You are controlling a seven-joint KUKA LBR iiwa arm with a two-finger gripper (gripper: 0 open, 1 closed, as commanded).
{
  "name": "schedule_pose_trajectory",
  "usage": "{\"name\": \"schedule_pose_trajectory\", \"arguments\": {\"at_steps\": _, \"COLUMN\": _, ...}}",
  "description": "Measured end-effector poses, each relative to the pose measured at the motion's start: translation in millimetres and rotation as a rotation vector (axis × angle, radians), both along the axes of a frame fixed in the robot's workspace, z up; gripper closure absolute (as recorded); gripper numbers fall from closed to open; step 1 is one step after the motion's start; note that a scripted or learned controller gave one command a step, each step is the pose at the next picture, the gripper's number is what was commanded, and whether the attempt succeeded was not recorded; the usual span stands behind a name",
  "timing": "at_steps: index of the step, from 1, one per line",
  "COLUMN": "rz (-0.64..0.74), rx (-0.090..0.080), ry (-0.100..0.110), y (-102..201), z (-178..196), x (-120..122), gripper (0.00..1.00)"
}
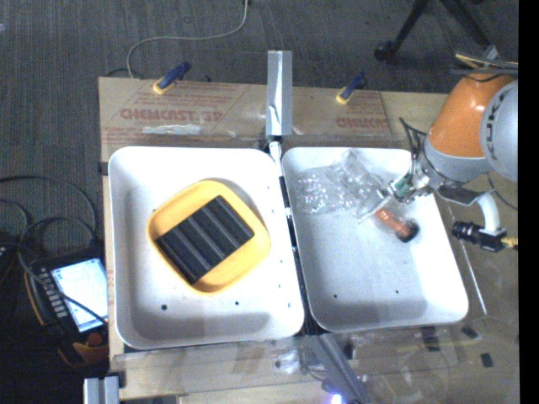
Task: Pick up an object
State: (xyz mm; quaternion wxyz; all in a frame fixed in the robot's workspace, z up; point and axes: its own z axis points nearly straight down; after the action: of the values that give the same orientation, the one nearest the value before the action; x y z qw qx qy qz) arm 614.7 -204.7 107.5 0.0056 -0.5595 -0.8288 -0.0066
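Presently: left bin (126, 225) holds a yellow tray (210, 235), flat at centre. Right bin (438, 301) holds clear wrap (337, 185) and a copper cylinder (396, 224), both near the arm (467, 133), likely targets. Jaw state: cannot tell.

I work in a robotics lab: grey carpet (50, 49) underfoot, a clamped board (202, 112) behind my jaws bearing two white bins (126, 251), loose cables (181, 39), an office-chair base (438, 7) beyond, and a teach pendant (72, 291) far across.
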Motion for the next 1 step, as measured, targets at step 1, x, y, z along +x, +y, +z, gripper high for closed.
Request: {"name": "schedule_pose_trajectory", "arguments": {"at_steps": 1, "rz": -0.133, "rx": -0.031, "ry": -0.006, "y": 16.3, "z": 0.7, "x": -4.9, "gripper": 0.00}}
